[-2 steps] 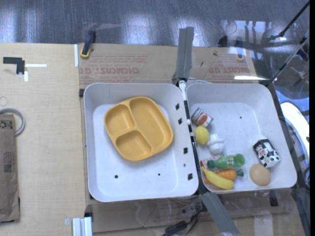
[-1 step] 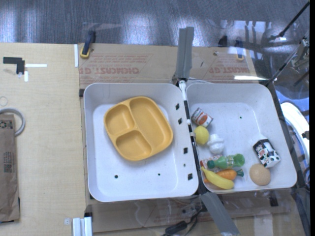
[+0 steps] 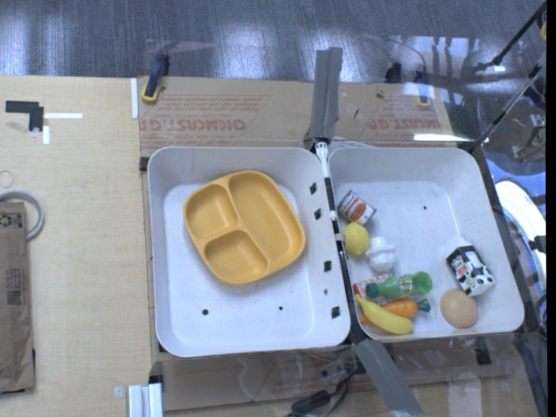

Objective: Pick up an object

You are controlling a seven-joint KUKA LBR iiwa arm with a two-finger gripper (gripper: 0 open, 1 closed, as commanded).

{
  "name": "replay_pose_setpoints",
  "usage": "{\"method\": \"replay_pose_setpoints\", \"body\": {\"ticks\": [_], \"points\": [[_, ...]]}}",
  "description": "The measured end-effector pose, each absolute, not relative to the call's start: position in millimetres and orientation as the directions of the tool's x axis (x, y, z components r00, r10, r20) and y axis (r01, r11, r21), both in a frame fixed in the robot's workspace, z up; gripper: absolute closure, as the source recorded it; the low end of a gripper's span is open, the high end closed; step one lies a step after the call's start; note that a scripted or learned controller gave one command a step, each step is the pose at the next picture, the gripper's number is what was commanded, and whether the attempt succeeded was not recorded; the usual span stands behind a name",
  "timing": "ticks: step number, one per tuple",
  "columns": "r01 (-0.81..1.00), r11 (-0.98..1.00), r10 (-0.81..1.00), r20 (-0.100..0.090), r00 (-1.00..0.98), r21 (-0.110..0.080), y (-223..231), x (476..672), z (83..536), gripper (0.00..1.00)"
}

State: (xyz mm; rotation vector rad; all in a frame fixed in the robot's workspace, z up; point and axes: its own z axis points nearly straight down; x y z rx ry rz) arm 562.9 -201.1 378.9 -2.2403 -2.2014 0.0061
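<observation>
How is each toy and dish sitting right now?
Plate: flat in left bin, nothing on it.
Can: lying on its side.
Lemon: resting beside the can.
Bottle: lying down.
Banana: lying flat.
Carton: tipped over.
Egg: resting in the corner.

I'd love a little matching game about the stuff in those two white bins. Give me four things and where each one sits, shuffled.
Things:
1. yellow divided plate
2. egg
3. banana
4. lemon

Places:
A. right bin, near its front right corner
B. left bin
C. right bin, at its front left corner
D. right bin, along its left wall, just below a small can

Pairs: 1-B, 2-A, 3-C, 4-D
</observation>
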Motion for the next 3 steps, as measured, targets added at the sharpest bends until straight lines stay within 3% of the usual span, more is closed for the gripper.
{"method": "replay_pose_setpoints", "body": {"ticks": [1,2,3], "points": [[0.999,0.036,0.999,-0.003,-0.036,-0.001,-216.2,623.1,441.4,1.00],[0.999,0.039,0.999,-0.006,-0.039,-0.003,-215.6,624.3,449.7,1.00],[0.990,0.144,0.990,-0.002,-0.144,-0.001,-221.6,659.2,440.6,1.00]]}}
